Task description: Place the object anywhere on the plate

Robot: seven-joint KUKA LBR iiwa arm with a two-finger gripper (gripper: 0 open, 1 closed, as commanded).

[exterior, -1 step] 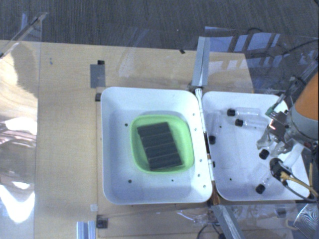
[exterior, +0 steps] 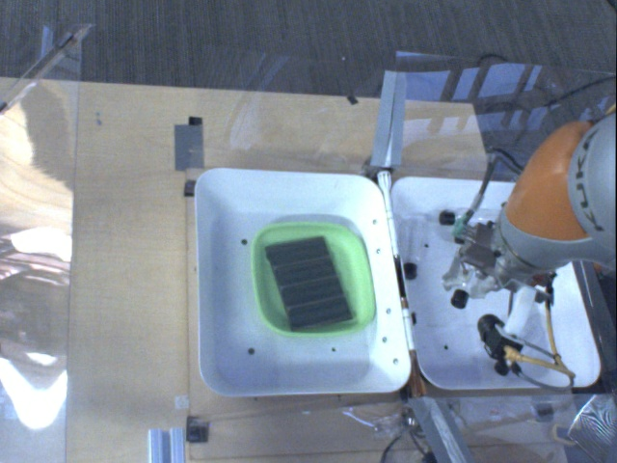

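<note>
no legible text or labels anywhere, perhaps too small

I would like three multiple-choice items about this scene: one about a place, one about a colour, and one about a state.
1. Where is the green plate?
A. in the left bin
B. in the right bin
C. on the bare bench

2. What colour is the ribbed block?
A. white
B. dark grey
C. orange

3. How does the ribbed block lie now?
A. on the plate
B. on the floor of the right bin
C. on the bench outside the bins

Answers:
1 A, the plate sits in the left bin.
2 B, it looks dark grey against the green.
3 A, it lies inside the plate's rim.
</note>
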